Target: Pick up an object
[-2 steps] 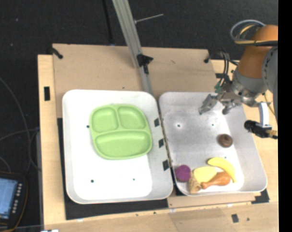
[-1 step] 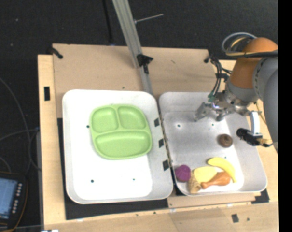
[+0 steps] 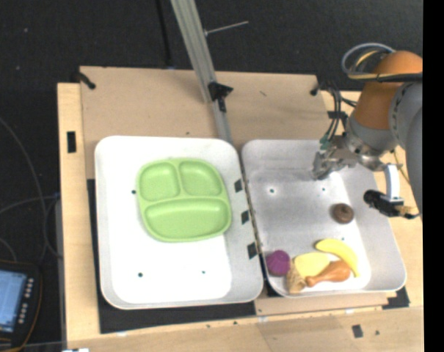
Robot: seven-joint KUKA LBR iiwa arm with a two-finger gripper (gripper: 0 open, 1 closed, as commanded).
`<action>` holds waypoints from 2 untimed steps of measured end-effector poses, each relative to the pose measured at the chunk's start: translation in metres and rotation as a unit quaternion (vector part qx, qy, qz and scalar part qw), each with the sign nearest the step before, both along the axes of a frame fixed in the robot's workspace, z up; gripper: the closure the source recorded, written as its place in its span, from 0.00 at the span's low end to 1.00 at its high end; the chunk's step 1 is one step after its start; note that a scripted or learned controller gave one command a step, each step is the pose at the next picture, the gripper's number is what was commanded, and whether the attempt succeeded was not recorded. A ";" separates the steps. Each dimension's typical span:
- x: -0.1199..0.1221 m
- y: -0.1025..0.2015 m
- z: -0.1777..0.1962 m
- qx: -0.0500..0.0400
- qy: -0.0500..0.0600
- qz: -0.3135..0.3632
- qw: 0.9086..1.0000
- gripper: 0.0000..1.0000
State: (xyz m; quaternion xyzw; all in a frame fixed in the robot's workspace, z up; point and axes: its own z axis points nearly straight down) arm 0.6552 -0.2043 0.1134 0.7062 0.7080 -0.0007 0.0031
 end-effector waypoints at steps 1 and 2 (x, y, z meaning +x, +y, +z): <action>-0.003 0.007 0.058 0.002 -0.002 0.000 1.000 1.00; 0.003 0.004 0.123 0.001 -0.003 0.001 1.000 1.00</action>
